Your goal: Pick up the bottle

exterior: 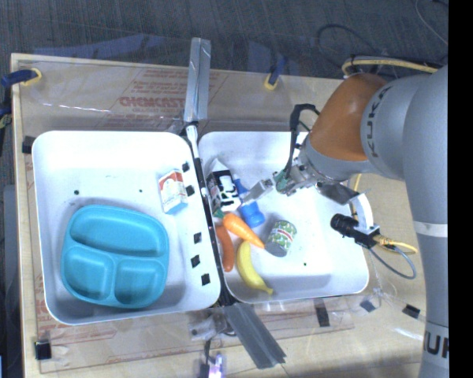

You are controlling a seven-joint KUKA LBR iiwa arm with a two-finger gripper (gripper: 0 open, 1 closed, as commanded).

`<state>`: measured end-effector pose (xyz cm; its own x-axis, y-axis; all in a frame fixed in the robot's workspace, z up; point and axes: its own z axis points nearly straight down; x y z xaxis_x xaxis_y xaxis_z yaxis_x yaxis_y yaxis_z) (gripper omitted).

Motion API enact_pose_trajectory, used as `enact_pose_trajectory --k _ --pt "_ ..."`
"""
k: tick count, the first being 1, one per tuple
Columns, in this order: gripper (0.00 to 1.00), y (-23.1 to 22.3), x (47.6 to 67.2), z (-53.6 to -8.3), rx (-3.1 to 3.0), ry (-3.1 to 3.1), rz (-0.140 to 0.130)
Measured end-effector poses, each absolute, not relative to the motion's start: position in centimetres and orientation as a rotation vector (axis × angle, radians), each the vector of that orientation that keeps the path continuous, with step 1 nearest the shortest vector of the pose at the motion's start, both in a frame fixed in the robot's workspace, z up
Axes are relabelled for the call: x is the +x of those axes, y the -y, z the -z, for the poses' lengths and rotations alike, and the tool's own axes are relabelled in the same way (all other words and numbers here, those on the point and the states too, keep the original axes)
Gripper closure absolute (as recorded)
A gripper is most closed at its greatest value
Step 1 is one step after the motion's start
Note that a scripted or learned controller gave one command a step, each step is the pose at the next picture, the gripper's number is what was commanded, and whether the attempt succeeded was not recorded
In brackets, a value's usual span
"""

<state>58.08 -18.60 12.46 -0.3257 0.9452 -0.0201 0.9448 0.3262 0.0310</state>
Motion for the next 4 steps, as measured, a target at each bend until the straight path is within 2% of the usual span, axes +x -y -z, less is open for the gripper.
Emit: enact_pose_trajectory --k 1,2,3,4 --pt "0.00 15.9 55.0 -9.5 1.588 -2.702 0.002" --pt "1.00 15.8 55.1 -10.6 1.580 -2.706 0.000" --pt "0.00 15.8 55.1 -10.6 1.580 -2.706 0.000" --pt "0.00 16.4 59.0 -9.2 2.211 -2.233 0.001"
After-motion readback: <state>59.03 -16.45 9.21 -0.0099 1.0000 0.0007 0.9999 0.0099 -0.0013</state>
